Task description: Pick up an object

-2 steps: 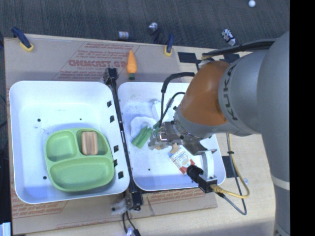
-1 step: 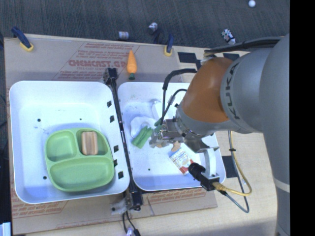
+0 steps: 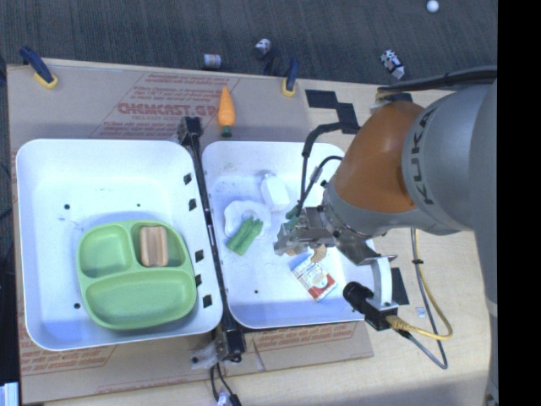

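My gripper [image 3: 297, 237] hangs over the middle of the right bin [image 3: 254, 307], under the grey arm with its orange band. Just below and right of it lies a small red and white packet [image 3: 314, 279] on the bin floor. To its left lies a green bean-shaped toy [image 3: 243, 234] next to a white object [image 3: 237, 214]. Another white piece [image 3: 274, 191] lies further back in the bin.
The left bin [image 3: 51, 176] holds a green divided plate [image 3: 135, 276] with a brown, bread-like item [image 3: 153, 245] in one small compartment. An orange carrot toy [image 3: 226, 108] lies on the cardboard behind the bins. Blue clamps [image 3: 38, 66] sit at the board's back edge.
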